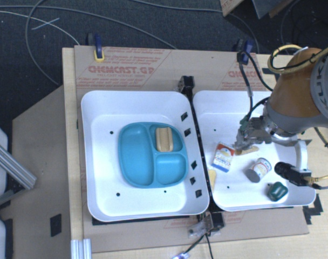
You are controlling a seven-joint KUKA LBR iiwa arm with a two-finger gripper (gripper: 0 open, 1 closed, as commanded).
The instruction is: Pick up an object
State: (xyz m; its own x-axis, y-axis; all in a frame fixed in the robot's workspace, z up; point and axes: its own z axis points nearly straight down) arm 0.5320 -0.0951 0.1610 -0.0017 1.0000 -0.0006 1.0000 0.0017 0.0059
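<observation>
The tool (244,143) hangs over the right bin (223,112); whether it is clenched or released, I cannot tell. A carton (223,158) lies just at its 8 o'clock, a can (258,170) at 5.

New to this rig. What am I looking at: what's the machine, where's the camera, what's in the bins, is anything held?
There is one picture, taken by a camera fixed above the bench and looking down at a slant. The grey and orange machine on the right is a robot arm. Its gripper hangs low over the right white bin.

That bin contains three things:
- a small white carton with red and blue print, right beside the gripper
- a short grey and white can
- a small dark green object

The left white bin holds a blue divided plastic plate with a tan block in its upper right compartment.

From this angle I cannot tell whether the gripper grips anything.
</observation>
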